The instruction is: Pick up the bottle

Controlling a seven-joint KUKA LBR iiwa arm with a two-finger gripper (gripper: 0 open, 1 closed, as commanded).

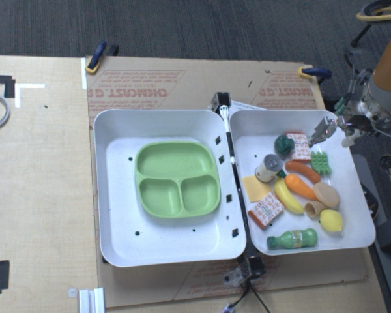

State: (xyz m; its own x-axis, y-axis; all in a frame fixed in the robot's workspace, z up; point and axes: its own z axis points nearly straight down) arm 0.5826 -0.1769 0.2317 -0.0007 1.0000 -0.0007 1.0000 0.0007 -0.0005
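The pincer (327, 130) hangs over the far right corner of the right bin (247, 126), reaching in from the table's right edge. Its metal fingers point down and to the left, and whether they are parted or closed cannot be told from this slant; nothing is seen between them.

Just beside the pincer, toward the bin's middle, lie a small red and white packet (298, 143) and a dark green leafy toy (284, 145). Below them sit a light green ridged piece (321, 162), a small grey-capped jar (268, 167) on its side, and two orange carrots (301, 178). A yellow cheese slice (255, 188) and a banana (288, 196) lie near the bin's centre, with a red patterned packet (266, 210) beside them. A tan egg-like piece (326, 195) and a lemon (331, 221) rest toward the right wall.

The bottle (292, 240), green with a yellow label, lies on its side along the near edge of the right bin, well apart from the pincer.

The left bin (111, 175) holds a green divided plate (178, 178).
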